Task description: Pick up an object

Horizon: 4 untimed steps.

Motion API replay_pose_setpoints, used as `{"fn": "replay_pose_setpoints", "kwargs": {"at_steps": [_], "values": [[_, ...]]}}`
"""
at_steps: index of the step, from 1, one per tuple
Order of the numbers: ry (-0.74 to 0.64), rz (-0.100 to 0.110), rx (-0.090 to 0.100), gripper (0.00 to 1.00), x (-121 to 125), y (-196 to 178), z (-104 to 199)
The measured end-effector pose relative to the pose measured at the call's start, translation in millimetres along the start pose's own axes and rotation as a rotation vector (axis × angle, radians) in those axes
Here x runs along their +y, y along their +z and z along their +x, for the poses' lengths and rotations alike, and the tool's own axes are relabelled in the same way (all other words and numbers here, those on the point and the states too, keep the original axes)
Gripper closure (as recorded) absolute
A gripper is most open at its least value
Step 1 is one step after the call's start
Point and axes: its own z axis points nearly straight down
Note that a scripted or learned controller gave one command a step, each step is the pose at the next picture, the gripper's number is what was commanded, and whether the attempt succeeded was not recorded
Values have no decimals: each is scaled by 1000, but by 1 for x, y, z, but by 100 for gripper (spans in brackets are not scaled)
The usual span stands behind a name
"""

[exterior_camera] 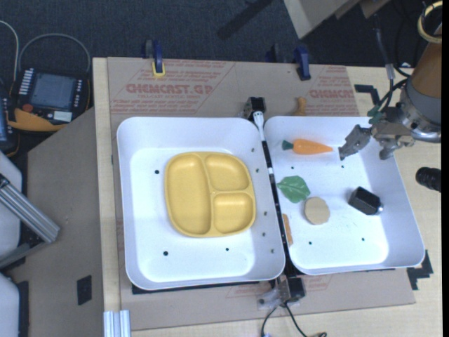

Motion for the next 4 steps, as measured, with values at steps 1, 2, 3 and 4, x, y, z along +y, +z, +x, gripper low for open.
{"fn": "replay_pose_setpoints", "kwargs": {"at_steps": [1, 2, 3, 4], "values": [[-3, -13, -2, 0, 2, -7, 0], [-3, -7, 0, 0, 4, 36, 5], [-2, -7, 0, 0, 4, 80, 1], [-3, -8, 0, 0, 10, 127, 7]]}}
